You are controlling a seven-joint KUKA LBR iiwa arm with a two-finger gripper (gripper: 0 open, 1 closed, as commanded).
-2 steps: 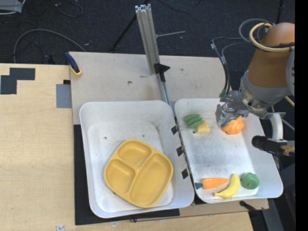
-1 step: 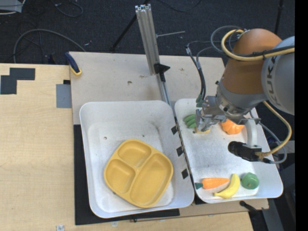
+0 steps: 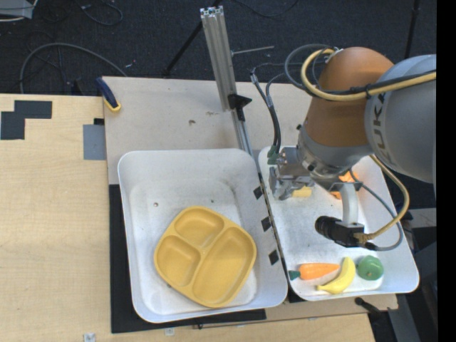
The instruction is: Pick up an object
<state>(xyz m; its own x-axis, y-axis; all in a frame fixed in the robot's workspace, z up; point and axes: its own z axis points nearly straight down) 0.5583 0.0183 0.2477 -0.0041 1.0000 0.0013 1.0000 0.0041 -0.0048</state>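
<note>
Your claw (image 3: pixel 288 184) hung low over the right bin (image 3: pixel 399 280), near its far left side; I could not tell how it stood. A carrot (image 3: pixel 318 271), banana (image 3: pixel 340 276) and green fruit (image 3: pixel 369 267) lay at that bin's near edge.

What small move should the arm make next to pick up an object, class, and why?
Probably lower the end effector onto the pale yellow piece just beside it in the right bin. It hangs over that bin's far end, nothing visibly held, while the carrot, banana and green ball lie farther away.
</note>
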